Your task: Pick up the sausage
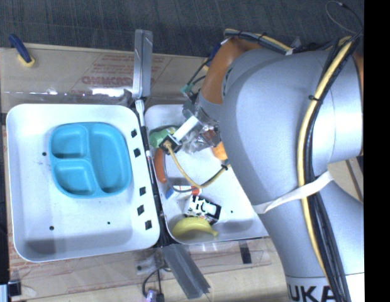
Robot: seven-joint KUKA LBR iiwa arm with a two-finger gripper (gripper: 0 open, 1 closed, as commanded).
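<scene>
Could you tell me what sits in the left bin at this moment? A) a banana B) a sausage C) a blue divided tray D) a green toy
C: the blue divided tray lies in the left bin, while the banana and the sausage lie in the right bin.

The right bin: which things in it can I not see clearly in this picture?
- Gripper: the grey arm covers it, so its grip cannot be judged.
- Sausage: an orange strip by the bin's left wall, partly under a yellow cable.
- Right bin: its right half lies under the arm.
- Green item: too small to name.
</scene>
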